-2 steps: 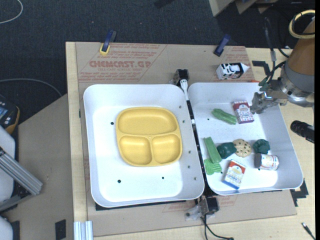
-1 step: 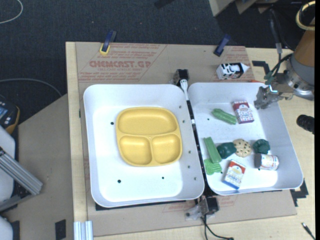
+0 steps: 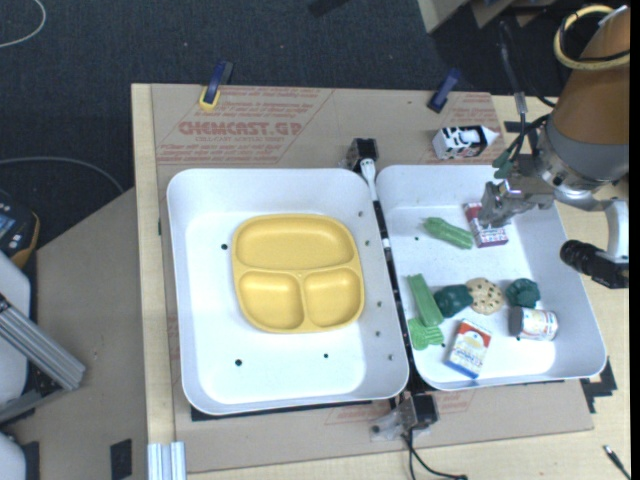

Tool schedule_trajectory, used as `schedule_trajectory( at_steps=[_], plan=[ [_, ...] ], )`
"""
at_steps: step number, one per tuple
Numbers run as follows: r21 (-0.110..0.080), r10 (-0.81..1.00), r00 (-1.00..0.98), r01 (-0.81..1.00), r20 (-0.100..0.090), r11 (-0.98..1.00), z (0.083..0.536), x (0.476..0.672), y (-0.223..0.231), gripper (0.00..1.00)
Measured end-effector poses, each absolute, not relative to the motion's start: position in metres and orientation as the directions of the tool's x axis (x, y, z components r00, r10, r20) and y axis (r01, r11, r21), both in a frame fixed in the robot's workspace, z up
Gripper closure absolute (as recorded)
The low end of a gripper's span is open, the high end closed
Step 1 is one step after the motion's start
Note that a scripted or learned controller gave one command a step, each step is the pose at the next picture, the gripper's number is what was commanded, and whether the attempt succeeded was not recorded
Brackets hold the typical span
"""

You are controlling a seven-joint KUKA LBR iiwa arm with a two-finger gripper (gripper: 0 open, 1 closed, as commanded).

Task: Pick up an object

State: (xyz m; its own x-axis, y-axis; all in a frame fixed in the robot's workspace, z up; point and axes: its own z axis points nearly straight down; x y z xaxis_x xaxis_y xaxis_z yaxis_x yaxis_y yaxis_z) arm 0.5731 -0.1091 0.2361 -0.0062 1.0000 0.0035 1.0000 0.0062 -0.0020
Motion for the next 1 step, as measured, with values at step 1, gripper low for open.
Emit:
schedule_trajectory(
  at_steps=[1],
  plan=[
    [-0.004, 1.000, -0.005, 1.000, 0.003, 0.005, 0.2267, 0.5535, -0.0639, 1.00]
  ],
)
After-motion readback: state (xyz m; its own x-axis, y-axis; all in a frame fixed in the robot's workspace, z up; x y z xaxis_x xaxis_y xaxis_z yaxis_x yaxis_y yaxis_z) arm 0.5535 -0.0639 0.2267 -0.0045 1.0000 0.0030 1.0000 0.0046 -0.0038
